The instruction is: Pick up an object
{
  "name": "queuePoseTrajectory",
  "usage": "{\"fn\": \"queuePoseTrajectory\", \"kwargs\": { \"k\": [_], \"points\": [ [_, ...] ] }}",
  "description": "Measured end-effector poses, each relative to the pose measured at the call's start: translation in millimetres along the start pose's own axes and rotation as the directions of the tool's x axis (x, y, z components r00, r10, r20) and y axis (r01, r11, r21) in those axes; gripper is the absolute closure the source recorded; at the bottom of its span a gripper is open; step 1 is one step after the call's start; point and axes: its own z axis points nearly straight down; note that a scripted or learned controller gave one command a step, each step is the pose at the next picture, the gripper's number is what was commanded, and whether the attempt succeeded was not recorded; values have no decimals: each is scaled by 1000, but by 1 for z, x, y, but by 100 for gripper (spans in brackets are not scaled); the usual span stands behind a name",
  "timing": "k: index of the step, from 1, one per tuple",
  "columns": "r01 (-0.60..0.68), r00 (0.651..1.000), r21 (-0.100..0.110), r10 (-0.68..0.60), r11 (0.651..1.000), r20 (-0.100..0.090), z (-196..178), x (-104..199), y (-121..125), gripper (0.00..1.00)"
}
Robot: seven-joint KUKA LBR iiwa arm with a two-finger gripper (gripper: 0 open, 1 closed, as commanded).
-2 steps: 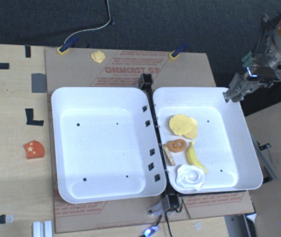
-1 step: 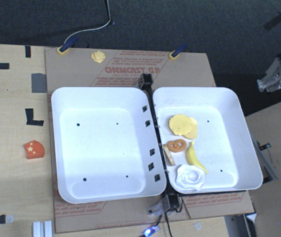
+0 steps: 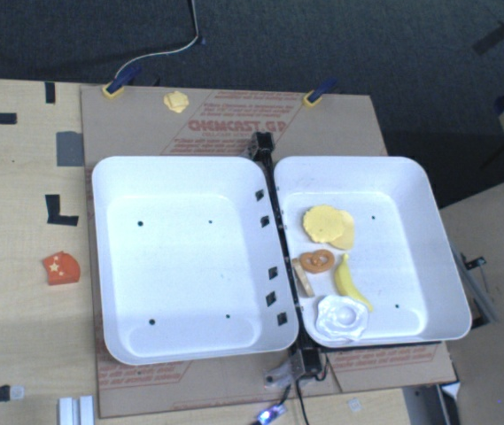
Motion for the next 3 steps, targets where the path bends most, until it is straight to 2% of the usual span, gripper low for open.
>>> {"fn": "queuePoseTrajectory", "kwargs": {
  "k": [1,2,3],
  "points": [
    [14,1000,3,-14,1000,-4,4,-2,124,100],
    [10,1000,-2,-10,1000,-4,-2,22,49,100],
    [11,1000,17,-11,1000,-10,151,61,23,100]
  ]
}}
